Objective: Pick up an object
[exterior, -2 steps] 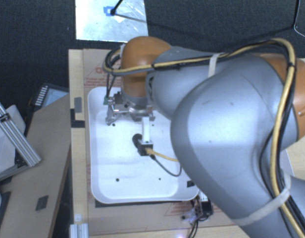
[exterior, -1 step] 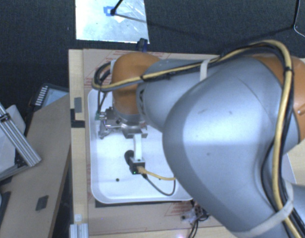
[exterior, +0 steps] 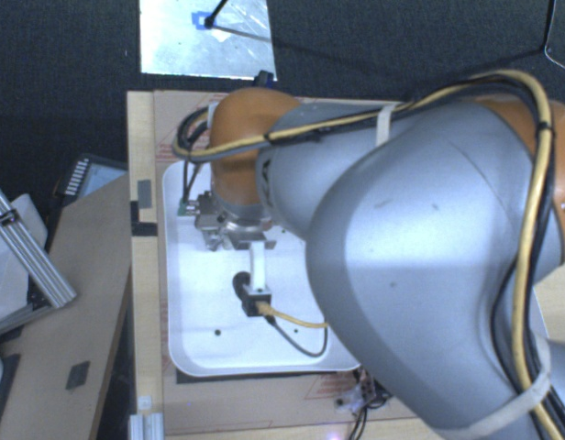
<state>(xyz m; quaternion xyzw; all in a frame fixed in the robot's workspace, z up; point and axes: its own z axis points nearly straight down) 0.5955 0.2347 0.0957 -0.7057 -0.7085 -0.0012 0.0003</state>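
On the left a silver metal rail [exterior: 30, 259] lies slanted beside a brown board [exterior: 81, 328]. At the top is a shiny sheet [exterior: 204, 21] on dark cloth. Next comes the white bin [exterior: 186, 342], which sits on the bench. A tiny dark dot [exterior: 216, 331] is on the bin floor near the front, too small to tell what it is. The gripper [exterior: 235, 236] hangs over the back part of this bin, under the orange band [exterior: 250, 122]. I cannot tell if the gripper is clenched or let go. The big grey arm [exterior: 429, 246] covers the right side, so I cannot tell where the object is.
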